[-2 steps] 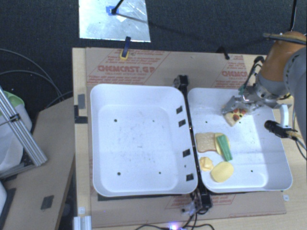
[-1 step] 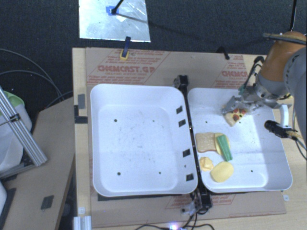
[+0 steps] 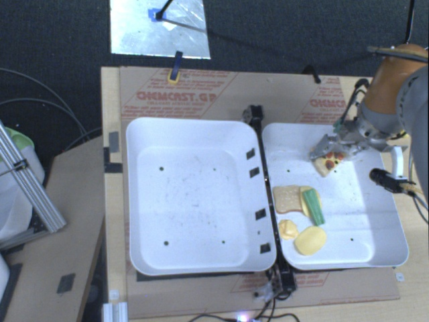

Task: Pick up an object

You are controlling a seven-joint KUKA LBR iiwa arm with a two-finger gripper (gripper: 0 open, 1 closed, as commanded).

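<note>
My gripper [image 3: 327, 150] hangs over the back part of the right bin [image 3: 385, 243], reaching in from the right. A small tan piece with red spots [image 3: 330, 163], like a toy pizza slice, sits directly under its tip and touches it or nearly so. I cannot make out whether that piece is gripped or lying on the bin floor. Further forward in the same bin lie a tan bread slice [image 3: 287, 198], a green stick-shaped piece [image 3: 312, 206], a small yellow lump [image 3: 288, 229] and a yellow oval [image 3: 310, 241].
The left bin [image 3: 194, 196] stands beside the right one, with black clips along the shared wall [image 3: 263, 180]. A black cable end [image 3: 385, 178] juts over the right bin's right side. A metal frame [image 3: 27, 186] stands at far left.
</note>
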